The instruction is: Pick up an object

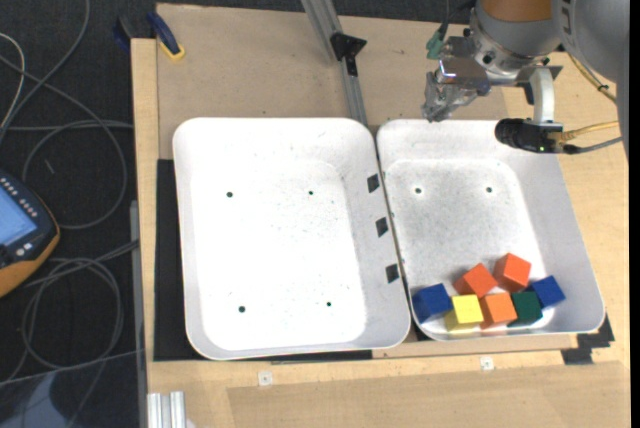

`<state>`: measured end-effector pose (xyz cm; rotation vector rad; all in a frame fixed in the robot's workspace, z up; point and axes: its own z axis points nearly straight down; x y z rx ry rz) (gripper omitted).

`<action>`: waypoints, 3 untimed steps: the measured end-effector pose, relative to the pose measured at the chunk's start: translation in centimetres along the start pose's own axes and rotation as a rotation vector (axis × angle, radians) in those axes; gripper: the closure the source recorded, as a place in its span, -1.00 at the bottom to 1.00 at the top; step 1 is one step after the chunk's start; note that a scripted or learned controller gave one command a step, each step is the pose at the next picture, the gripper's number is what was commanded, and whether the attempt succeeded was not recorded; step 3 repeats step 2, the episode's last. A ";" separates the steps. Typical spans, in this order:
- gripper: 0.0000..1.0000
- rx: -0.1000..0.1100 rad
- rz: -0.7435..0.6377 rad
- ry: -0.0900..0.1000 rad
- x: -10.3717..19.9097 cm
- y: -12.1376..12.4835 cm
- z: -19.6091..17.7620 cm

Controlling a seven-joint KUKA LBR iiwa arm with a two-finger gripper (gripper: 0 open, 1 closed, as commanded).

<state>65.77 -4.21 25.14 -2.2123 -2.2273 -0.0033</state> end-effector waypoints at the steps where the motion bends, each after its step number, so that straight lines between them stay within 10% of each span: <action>1: 1.00 -0.003 0.000 -0.001 5.5 0.9 -0.6; 3: 1.00 0.003 0.000 -0.001 10.5 0.4 0.8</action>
